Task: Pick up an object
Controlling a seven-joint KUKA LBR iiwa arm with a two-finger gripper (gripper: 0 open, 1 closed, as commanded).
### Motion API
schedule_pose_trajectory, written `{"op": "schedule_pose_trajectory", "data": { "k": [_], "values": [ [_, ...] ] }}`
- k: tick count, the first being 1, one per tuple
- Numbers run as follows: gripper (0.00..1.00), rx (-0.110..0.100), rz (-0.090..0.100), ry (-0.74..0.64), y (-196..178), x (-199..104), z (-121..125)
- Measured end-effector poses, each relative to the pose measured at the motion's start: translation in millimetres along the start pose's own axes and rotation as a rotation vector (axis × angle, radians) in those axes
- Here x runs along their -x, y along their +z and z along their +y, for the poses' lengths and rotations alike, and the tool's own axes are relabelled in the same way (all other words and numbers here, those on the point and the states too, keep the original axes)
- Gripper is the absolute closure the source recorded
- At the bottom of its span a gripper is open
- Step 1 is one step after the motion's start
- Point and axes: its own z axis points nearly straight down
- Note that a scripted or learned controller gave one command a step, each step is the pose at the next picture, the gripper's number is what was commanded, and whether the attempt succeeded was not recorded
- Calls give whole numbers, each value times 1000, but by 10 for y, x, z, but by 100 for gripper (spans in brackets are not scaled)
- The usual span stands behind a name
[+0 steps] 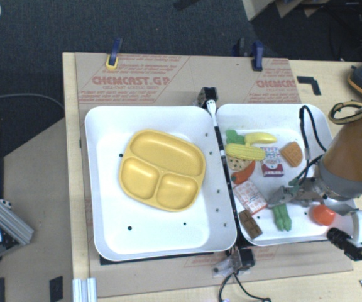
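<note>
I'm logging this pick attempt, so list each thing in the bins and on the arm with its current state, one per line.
yellow tray: right way up in the left bin, compartments bare
corn cob: lying flat in the right bin
banana: lying flat beside the corn cob
green toy: lying flat below the gripper
orange ball: resting under the arm
gripper: low over the right bin, nothing visibly held

Left bin [105, 168]: a yellow divided plate [161, 170] is held at its middle.
Right bin [256, 113]: small toy foods are scattered inside.
Gripper [289, 195]: positioned above the right bin's near side, by a green toy [282, 218].
</note>
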Motion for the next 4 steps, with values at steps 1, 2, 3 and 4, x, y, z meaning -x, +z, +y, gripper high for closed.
{"op": "schedule_pose_trajectory", "data": {
  "k": [1,2,3,4],
  "values": [
    [100,5,-2,1,-120,6,6],
    [100,10,-5,-1,-749,37,3],
    [100,10,-5,-2,-1202,43,-57],
    [100,9,-5,-2,-1434,45,-48]
  ]
}}
